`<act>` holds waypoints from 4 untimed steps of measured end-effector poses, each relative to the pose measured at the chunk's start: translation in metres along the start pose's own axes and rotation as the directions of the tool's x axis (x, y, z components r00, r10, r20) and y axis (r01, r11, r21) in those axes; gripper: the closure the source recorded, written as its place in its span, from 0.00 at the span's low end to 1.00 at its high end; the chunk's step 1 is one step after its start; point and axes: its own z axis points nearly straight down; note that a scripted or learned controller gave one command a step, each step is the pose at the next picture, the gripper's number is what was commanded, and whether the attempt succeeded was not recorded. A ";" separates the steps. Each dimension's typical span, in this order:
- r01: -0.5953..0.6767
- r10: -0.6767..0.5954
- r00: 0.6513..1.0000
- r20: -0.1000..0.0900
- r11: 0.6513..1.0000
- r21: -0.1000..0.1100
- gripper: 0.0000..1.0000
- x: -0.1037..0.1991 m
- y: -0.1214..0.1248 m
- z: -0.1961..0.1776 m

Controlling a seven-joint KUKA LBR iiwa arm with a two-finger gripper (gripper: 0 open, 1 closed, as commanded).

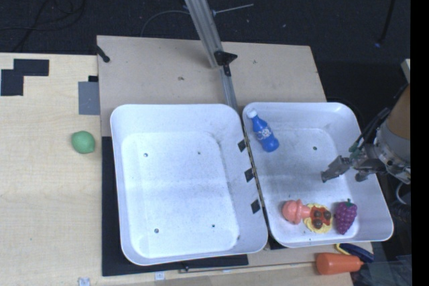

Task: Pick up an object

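You see the gripper [340, 169] low over the right bin [301, 114], with a blue bottle [263, 132] far-left and purple grapes [345, 216] near-right.

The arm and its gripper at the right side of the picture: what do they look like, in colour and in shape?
The arm has a grey, rounded body with an orange band above the wrist. Dark thin cables curve along its left side. The gripper is dark grey metal, slim and angular, and it narrows toward its tip. No markings can be read on either part.
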 end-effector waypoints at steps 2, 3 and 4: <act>0.000 0.000 1.000 0.001 1.000 -0.004 0.00 0.010 -0.002 0.080; -0.002 0.002 1.000 0.002 1.000 -0.006 1.00 0.009 -0.002 0.069; -0.001 0.001 1.000 0.002 1.000 -0.007 1.00 0.012 0.001 0.026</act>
